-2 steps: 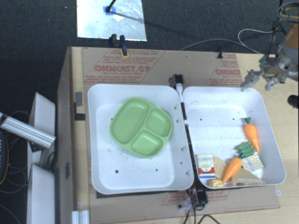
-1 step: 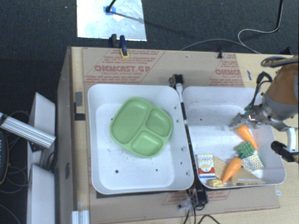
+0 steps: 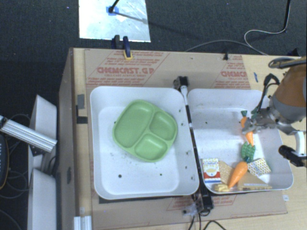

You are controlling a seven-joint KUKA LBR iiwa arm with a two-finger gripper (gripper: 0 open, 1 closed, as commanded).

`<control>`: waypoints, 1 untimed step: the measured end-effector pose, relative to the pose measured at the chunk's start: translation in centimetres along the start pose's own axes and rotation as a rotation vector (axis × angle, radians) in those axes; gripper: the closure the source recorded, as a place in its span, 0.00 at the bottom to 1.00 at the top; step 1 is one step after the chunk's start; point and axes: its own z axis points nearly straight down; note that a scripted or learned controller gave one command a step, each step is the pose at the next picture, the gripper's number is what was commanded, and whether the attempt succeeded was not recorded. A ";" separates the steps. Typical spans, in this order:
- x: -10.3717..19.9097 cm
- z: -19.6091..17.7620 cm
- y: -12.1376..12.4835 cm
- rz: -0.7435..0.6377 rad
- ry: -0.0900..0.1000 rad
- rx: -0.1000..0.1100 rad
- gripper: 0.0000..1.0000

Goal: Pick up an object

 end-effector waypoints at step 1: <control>9.9 -6.8 1.9 0.001 0.004 0.001 1.00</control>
